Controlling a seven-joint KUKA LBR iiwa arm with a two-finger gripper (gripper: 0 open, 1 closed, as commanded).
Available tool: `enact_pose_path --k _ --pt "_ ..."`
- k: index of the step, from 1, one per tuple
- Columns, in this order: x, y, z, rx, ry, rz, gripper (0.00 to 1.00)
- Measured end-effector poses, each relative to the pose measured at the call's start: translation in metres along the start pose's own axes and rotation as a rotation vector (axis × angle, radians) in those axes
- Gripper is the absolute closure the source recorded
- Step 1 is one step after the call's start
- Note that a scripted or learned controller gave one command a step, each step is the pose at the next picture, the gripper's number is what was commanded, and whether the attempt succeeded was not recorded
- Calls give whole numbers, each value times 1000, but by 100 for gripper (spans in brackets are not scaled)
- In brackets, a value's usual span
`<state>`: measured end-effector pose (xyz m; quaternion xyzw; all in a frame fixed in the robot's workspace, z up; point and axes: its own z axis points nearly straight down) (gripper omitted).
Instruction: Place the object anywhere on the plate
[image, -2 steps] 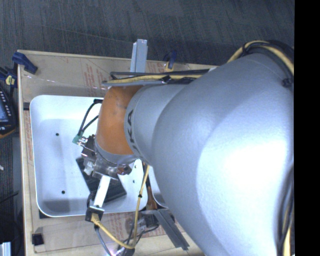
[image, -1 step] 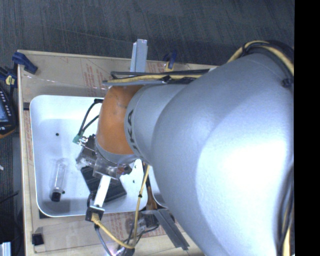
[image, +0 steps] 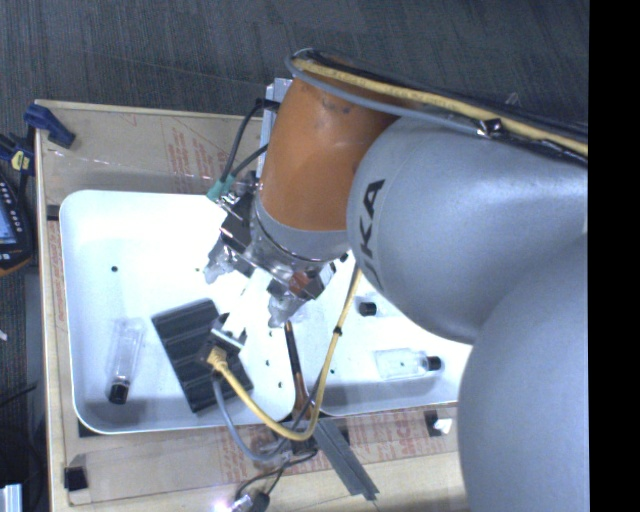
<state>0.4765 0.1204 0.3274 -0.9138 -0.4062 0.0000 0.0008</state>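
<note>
Nearest, along the front of the desk (image: 130, 470), loose cables (image: 275, 440) trail up towards the wrist. Just in from there, in the left white bin (image: 80, 230), a black ribbed block (image: 188, 352) lies flat, on the near side of the fingers (image: 255, 288) and close below them. A clear vial with a dark cap (image: 122, 362) lies further out, on the block's far side from the fingers. A second clear vial (image: 405, 362) lies on their other side, by the arm (image: 470, 250).

Which of these is the task's object I cannot tell; the ribbed block, being closest, seems likeliest. The wrist hides the tips, so I cannot tell how wide the fingers stand or whether they hold anything.

To do the pick well, I judge, they should come down square across the block's narrow width, keeping the yellow cable (image: 250, 395) out of the grasp.
</note>
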Motion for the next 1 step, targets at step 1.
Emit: enact_pose_path --k 1 --pt "49 44 48 -2 -2 579 0"
